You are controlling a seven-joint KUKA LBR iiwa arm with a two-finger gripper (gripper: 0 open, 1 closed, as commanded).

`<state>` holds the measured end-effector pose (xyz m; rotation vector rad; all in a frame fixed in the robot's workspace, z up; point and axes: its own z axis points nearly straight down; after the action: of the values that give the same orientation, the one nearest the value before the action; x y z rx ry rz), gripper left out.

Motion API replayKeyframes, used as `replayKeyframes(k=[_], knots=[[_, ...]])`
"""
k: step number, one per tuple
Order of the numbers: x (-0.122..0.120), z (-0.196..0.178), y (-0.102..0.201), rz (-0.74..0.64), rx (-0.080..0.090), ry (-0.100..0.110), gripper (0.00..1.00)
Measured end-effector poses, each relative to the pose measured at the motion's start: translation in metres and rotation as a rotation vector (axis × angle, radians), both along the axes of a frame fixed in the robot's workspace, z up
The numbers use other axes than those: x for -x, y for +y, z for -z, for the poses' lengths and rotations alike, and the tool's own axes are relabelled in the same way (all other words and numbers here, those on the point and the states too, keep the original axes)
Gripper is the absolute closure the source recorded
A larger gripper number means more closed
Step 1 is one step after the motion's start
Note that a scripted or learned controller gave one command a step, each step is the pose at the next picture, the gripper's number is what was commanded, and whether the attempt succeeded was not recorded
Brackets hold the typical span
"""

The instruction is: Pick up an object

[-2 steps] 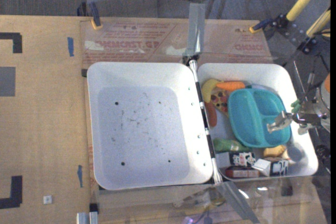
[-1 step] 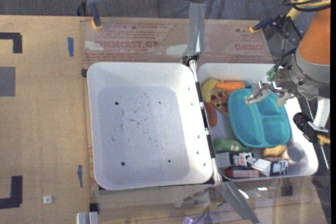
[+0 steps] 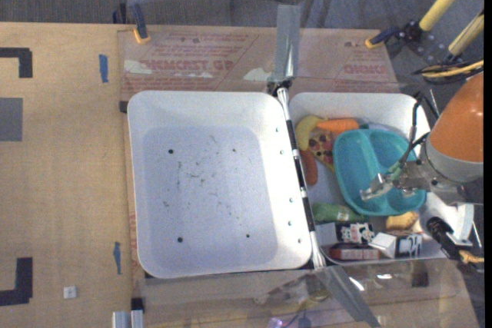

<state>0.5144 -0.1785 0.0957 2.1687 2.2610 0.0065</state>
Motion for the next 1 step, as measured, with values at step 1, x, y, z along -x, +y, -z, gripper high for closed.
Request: replayKeyframes(k=[1], knots=[[-0.0032, -0.0122, 0.0022, -0.002, -0.001, -0.008, 1.0]])
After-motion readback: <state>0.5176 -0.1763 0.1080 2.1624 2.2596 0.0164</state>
